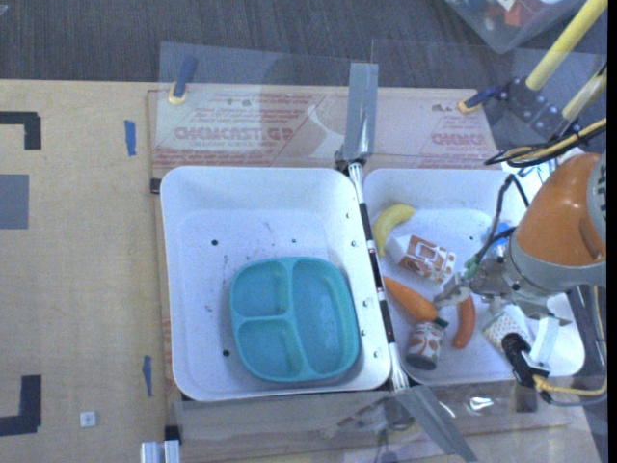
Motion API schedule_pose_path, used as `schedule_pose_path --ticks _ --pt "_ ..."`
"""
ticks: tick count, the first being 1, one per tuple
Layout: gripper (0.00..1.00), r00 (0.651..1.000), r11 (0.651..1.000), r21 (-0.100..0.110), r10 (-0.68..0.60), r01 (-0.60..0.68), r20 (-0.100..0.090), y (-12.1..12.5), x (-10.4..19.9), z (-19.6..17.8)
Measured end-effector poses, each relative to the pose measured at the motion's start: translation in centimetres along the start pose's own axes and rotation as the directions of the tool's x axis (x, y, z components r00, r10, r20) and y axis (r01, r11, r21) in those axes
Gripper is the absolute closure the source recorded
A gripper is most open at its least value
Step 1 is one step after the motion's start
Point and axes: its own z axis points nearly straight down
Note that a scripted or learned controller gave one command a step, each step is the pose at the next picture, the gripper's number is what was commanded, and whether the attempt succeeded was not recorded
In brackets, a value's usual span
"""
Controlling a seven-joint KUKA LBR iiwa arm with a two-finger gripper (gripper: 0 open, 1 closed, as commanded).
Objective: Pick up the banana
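Note:
The yellow banana [390,225] lies curved in the right bin [453,205], at its far left corner beside the divider. My gripper [466,289] hangs low over the middle of that bin, to the right of and nearer than the banana, and apart from it. It sits just above an orange carrot [412,300] and a second orange piece [465,322]. The arm's orange band [564,225] rises behind it at the right.
A small printed carton [427,257] lies between banana and gripper. A little brown bottle [424,343] stands near the front wall. The left bin [193,210] holds a teal divided plate [292,318]. Cables [540,379] trail at the right bin's front right.

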Motion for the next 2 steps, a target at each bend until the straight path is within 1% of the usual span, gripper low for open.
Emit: schedule_pose_path --ticks 1,2 --pt "1.00 1.000 1.000 -0.005 0.004 -0.004 0.002 0.1 -0.2 -1.1" --pt "1.00 0.991 0.991 0.005 -0.134 0.134 0.001 4.7 5.9 -7.7"
